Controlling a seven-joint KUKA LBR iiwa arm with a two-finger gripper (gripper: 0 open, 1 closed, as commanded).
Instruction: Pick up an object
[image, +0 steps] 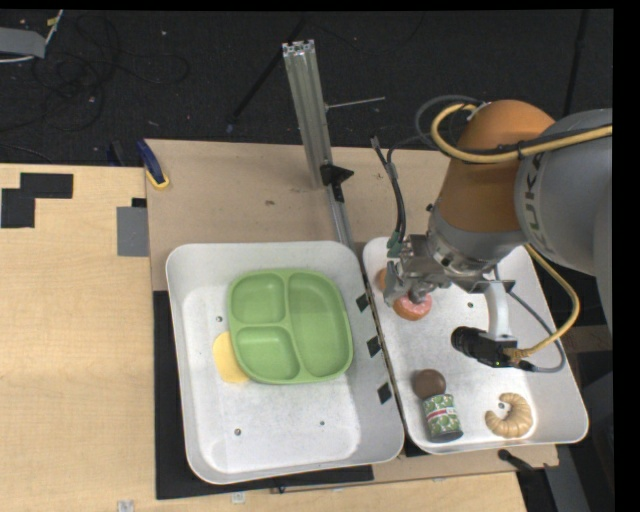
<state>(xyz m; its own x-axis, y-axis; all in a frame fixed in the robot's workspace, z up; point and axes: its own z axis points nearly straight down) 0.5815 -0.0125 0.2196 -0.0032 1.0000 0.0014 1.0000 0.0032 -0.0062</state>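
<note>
the gripper (408, 287) hangs low over the back part of the right bin (470, 395), near the wall it shares with the other bin. it is small and dark in the camera view, and i cannot tell if it is spread open or pressed together. right under it lies a pink round thing (414, 308). the gripper covers the top of that thing, so only its lower edge shows, and i cannot tell if the two touch. above the gripper is the big arm (495, 180), orange and grey, which hides the back corner of the bin.

closer to the front of the same bin sits a brown round lump (430, 382), and just in front of it a little green can (441, 417) (its label is too small to read). a tan croissant (512, 414) lies near the front right corner, apart from the can.

the left bin (290, 425) holds a green plate (290, 325) with three parts. a yellow thing (227, 360) peeks out from under its left edge, mostly hidden.
</note>
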